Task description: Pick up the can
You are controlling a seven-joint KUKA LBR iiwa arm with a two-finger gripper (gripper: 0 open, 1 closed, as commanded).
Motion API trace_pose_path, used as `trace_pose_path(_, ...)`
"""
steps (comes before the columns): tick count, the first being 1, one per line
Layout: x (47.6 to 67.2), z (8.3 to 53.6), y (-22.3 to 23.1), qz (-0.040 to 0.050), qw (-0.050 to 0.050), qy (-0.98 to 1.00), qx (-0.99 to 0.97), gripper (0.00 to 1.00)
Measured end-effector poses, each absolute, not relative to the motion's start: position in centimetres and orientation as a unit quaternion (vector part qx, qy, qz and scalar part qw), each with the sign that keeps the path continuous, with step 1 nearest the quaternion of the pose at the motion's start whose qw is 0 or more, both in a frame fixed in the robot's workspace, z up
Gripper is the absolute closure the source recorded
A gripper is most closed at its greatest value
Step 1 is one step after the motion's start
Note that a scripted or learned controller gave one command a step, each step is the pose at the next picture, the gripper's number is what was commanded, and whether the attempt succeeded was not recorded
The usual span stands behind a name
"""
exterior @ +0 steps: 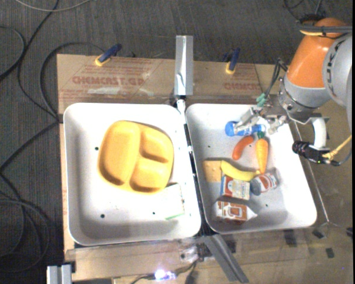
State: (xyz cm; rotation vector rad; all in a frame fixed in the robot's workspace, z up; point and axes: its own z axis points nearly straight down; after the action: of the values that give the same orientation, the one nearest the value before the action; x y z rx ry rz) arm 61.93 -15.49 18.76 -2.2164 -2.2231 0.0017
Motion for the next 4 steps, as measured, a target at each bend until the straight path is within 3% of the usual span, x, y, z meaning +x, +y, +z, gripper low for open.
trace_pose_path(1,54.8,13.2,-16.2,0.0006,0.001,-0.78,-0.625,0.0)
trace_pose_path(2,53.3,9.4,-21.0,-0.0049,-0.003,-0.732,-0.681,0.0)
trace_pose_path(3,49.7,9.4,-20.5,-0.0132,-0.005,-0.624,-0.782,0.0)
trace_pose_path(4,49.5,10.2,-21.0,-0.0095,-0.008,-0.621,-0.784,1.0)
